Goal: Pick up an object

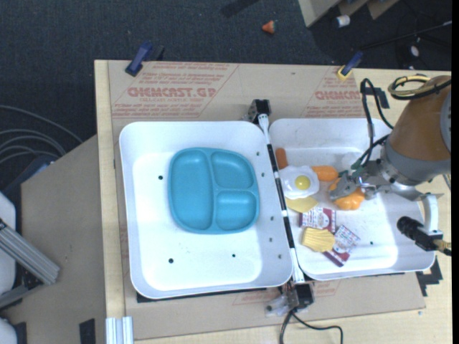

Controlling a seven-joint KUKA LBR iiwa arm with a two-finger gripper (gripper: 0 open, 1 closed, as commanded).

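I see the right bin [373,136] crowded along its left half: fried egg [300,183], orange pieces [348,201], packets [337,236] close together. Its far strip and near right corner lie open. In the left bin [143,192], the blue tray [213,190] takes the middle; the margins stay free.

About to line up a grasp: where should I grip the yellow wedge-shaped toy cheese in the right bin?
Probably straight down onto the yellow wedge-shaped toy cheese, fingers across its narrower width. It lies flat, with small packets touching its top and right, so a sideways approach looks blocked.
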